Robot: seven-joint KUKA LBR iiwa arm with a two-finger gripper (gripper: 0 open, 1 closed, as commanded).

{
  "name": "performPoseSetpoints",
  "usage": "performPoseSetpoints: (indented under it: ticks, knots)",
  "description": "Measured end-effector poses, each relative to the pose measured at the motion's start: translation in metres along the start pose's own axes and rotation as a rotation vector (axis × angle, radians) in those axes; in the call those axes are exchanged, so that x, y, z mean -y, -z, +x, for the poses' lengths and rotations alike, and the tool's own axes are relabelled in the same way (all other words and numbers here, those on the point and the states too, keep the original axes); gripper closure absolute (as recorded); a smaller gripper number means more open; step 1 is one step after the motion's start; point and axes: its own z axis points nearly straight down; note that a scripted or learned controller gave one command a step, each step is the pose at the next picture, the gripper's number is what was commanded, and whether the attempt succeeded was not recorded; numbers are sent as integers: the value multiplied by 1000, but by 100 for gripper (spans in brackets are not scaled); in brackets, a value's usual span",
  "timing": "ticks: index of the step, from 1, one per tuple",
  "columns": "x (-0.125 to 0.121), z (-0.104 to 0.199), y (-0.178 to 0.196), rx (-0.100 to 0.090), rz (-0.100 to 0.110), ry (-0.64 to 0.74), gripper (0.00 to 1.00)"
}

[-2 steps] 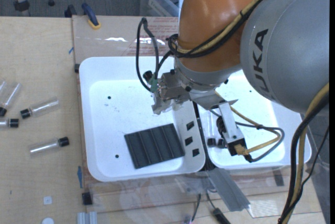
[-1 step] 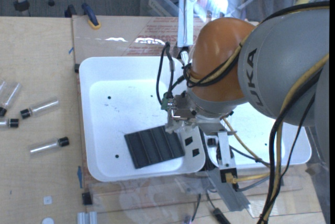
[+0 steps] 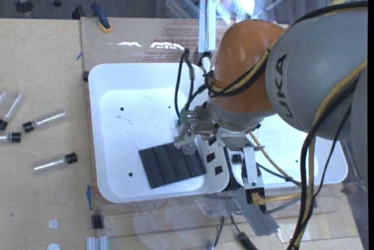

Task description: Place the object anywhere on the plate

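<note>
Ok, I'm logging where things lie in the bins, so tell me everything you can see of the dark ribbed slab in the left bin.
The dark ribbed slab is a flat, roughly rectangular piece, dark grey to black, with parallel grooves running along its top; it looks like rubber or plastic. It lies flat on the floor of the left bin, turned at a slant to the bin's walls, in the near right part. The gripper hangs over its far right corner; whether it touches the slab cannot be told.
</note>
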Motion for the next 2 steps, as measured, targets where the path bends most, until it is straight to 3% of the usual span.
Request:
performPoseSetpoints:
  ticks: [1, 2]
  knots:
    - [0, 0, 9, 1, 2, -2, 100]
    - [1, 19, 143, 0, -7, 60, 100]
